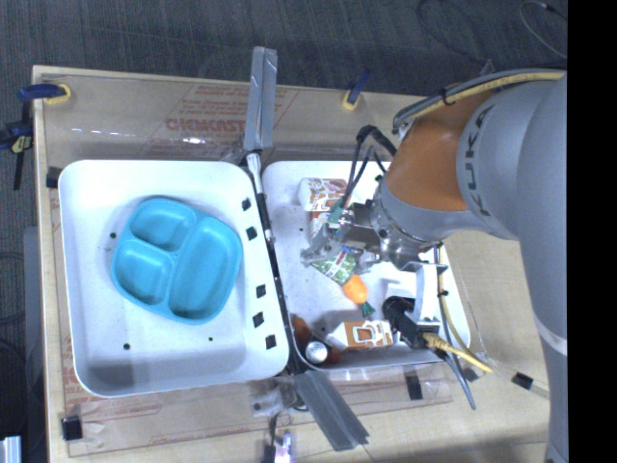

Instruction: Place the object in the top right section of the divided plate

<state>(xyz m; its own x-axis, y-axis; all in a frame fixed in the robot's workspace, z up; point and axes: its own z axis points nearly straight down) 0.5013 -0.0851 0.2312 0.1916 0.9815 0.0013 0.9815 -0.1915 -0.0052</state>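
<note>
Jaws low in the right shallow white bin, spread impossible to tell, among crumpled packets and a small orange ball, presumably hunting a pick. Sky-blue three-section plastic plate waiting in the left white bin, well apart, ready for delivery.

Lighting even and moderately bright. Mild glare on the white bins. Soft shadow beneath the arm toward 9 o'clock. Focus slightly soft; fine detail grainy.
</note>
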